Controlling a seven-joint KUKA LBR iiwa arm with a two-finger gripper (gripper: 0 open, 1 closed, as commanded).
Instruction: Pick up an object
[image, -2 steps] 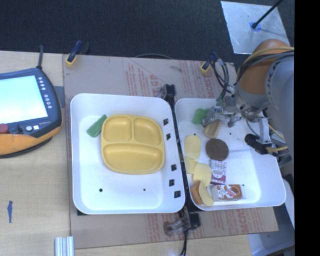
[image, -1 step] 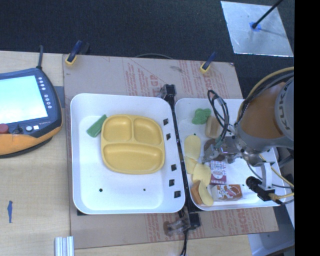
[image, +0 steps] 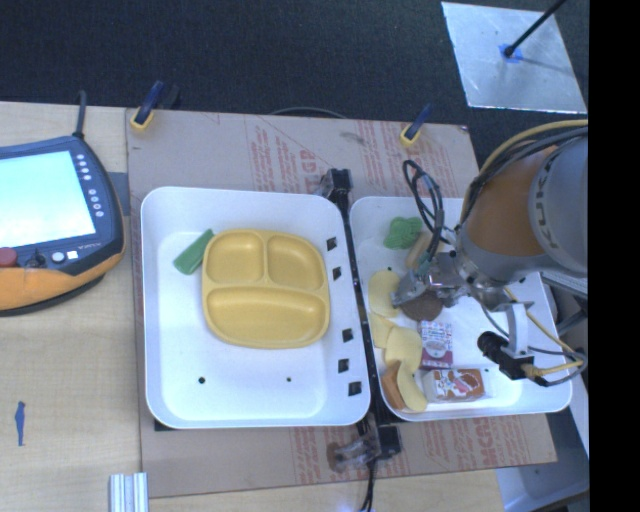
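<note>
- The gripper (image: 418, 290) hangs low over the middle of the right bin (image: 545, 400), above yellow pieces (image: 383, 292).
- Whether its fingers are spread or closed cannot be told.
- A yellow tray (image: 266, 287) lies in the left bin (image: 170, 390).

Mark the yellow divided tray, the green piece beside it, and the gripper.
yellow divided tray (image: 266, 288), camera view, centre ridge.
green piece (image: 193, 253), camera view, its middle.
gripper (image: 420, 290), camera view, fingertip area.
</note>
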